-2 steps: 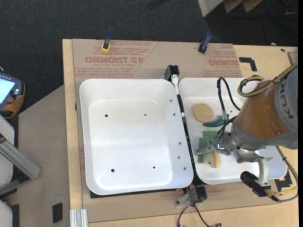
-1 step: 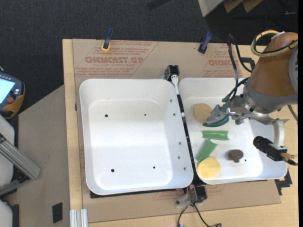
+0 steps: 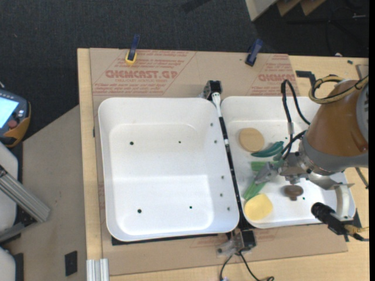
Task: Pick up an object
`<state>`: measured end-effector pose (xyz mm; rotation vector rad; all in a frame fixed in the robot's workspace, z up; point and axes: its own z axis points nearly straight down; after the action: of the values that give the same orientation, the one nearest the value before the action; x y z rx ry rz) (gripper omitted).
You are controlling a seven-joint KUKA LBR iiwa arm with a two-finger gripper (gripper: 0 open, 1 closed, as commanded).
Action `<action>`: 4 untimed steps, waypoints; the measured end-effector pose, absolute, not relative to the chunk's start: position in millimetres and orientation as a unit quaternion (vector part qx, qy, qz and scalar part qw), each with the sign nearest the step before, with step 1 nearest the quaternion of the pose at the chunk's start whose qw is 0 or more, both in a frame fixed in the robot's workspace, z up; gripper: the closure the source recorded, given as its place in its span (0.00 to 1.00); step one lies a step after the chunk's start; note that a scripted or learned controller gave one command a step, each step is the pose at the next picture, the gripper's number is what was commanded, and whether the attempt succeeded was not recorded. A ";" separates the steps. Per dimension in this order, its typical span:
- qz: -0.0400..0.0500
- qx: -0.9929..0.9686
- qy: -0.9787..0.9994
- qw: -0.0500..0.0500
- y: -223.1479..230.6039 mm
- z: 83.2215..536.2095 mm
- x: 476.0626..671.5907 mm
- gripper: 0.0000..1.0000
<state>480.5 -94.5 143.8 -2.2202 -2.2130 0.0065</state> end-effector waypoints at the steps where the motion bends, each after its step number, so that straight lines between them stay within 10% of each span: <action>1: -0.001 -0.705 -0.709 -0.001 2.0 186.4 479.4 0.00; 2: -0.001 -0.707 -0.707 -0.001 -1.9 194.7 479.8 1.00; 3: 0.001 -0.710 -0.704 -0.003 -101.6 202.4 478.8 1.00; 4: -0.005 -0.705 -0.710 -0.004 -49.0 310.9 481.0 1.00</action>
<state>481.0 -49.0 310.9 -2.2196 -2.2358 -0.0144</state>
